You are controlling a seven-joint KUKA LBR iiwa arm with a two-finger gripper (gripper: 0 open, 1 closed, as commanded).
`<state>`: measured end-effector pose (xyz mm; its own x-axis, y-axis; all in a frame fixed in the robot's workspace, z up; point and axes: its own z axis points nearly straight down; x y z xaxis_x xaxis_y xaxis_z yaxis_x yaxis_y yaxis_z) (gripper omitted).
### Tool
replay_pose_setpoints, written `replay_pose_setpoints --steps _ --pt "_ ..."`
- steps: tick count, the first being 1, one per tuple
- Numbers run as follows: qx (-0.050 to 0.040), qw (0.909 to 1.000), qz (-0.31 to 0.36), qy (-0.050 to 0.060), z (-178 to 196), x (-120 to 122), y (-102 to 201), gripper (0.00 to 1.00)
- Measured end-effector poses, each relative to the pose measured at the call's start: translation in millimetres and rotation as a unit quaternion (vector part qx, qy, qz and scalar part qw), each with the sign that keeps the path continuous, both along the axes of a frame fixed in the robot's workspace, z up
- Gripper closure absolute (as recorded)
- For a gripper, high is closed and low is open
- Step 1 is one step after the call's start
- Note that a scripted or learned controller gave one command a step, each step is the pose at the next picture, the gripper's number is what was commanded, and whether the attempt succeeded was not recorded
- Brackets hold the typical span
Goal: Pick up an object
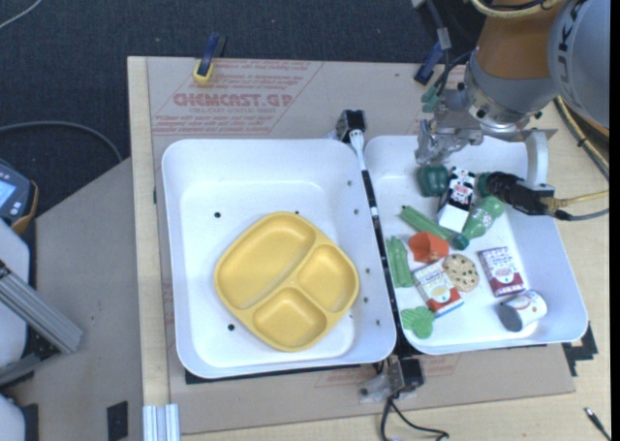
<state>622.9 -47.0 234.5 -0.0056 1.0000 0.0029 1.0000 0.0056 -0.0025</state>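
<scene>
Here the pincer (pixel 438 150) hangs low over the far end of the right bin (pixel 562 279), and I cannot tell its state. A dark green object (pixel 432 179) lies directly beneath it, at the toy pile's far edge, likeliest target.

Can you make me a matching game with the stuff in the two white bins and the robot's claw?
Things:
1. yellow divided tray
2. cookie
3. claw
4. green bottle

Places:
A. over the far end of the right bin
B. in the left bin
C. between two small red-and-white cartons in the right bin
D. beside the black-and-white toy in the right bin

Pairs: 1-B, 2-C, 3-A, 4-D
</scene>
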Motion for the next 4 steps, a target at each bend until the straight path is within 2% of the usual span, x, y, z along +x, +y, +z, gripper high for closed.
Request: replay_pose_setpoints --steps 1,2,3,4 --pt "-0.0001 1.0 -0.001 0.001 -5.0 -34.6 46.7 1.0" --pt "-0.0006 1.0 -0.001 0.001 -11.0 -35.2 85.5 1.0" --pt "-0.0014 1.0 -0.003 0.001 -15.8 -31.0 73.9 1.0" --pt "-0.0011 1.0 -0.003 0.001 -12.8 -48.7 76.5 1.0"
